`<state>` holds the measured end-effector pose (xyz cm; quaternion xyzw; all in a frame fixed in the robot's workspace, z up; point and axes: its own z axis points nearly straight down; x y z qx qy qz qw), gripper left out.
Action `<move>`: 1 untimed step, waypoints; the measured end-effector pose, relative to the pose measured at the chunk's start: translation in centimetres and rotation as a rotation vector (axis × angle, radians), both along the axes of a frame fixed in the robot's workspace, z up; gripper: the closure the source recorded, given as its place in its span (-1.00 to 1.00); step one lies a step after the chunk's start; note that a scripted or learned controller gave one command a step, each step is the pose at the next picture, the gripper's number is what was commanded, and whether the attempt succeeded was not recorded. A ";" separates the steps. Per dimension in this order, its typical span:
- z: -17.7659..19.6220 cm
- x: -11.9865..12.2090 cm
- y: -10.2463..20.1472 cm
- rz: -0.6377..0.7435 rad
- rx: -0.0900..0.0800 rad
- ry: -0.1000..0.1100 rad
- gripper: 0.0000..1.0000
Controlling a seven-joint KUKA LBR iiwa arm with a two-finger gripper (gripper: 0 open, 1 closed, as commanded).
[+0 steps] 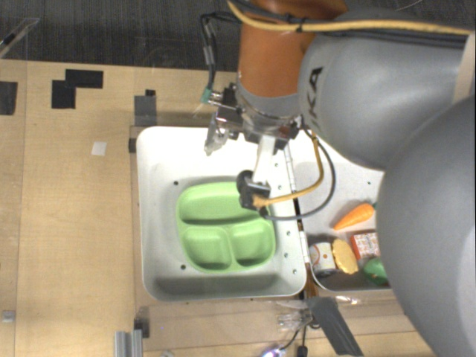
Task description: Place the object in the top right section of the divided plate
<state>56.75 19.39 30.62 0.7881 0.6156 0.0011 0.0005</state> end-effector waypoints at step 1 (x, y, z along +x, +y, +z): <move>0.0 0.0 0.0 0.000 0.000 0.000 -1.00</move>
